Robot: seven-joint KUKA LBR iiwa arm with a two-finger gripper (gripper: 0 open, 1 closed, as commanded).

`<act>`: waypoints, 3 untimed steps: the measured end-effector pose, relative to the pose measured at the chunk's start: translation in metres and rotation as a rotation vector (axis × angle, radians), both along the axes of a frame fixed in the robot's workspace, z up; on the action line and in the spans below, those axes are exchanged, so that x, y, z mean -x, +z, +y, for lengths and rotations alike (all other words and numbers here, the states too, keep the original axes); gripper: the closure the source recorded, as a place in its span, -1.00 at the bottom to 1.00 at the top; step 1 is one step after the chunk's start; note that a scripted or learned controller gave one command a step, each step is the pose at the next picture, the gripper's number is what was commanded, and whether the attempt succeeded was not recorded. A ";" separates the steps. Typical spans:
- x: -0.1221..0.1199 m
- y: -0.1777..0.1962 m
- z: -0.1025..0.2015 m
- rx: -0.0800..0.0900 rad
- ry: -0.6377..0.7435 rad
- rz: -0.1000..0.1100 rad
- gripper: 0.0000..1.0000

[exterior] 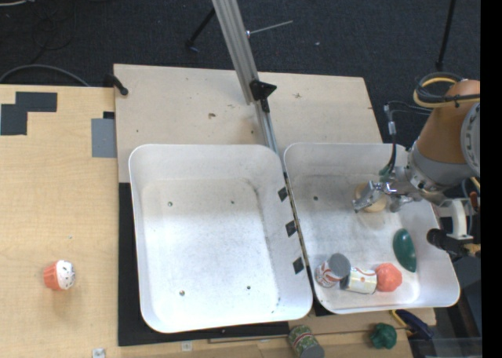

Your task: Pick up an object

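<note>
My gripper (375, 191) reaches in from the right and hangs low over the upper middle of the right bin (337, 162). A small tan object (376, 204) lies right beneath it, partly covered by the metal of the gripper. Whether the two touch is unclear. Near the bin's front wall lie a dark green leaf-shaped piece (405, 248), an orange-red ball (389, 278), a white cylinder (361, 281), a grey disc (339, 263) and a red-and-white piece (325, 275).
The left bin (157, 162) sits beside the right one, with black clips on the shared rim. A slanted aluminium bar (239, 42) rises behind the bins. On the wooden bench at far left rests a small red-and-white object (59, 275). Two green objects (383, 336) lie below the front edge.
</note>
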State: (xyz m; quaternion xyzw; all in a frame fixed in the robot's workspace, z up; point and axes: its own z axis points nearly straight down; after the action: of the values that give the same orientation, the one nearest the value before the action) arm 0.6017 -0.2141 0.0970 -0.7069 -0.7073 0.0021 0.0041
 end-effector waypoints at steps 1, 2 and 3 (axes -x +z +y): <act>0.000 -0.006 0.001 0.002 0.000 -0.004 -1.00; 0.000 0.004 0.001 0.002 -0.001 -0.004 1.00; 0.002 0.047 -0.004 0.004 -0.004 -0.010 1.00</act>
State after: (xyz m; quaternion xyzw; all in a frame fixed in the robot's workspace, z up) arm 0.5996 -0.2183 0.1445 -0.7084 -0.7058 -0.0002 -0.0007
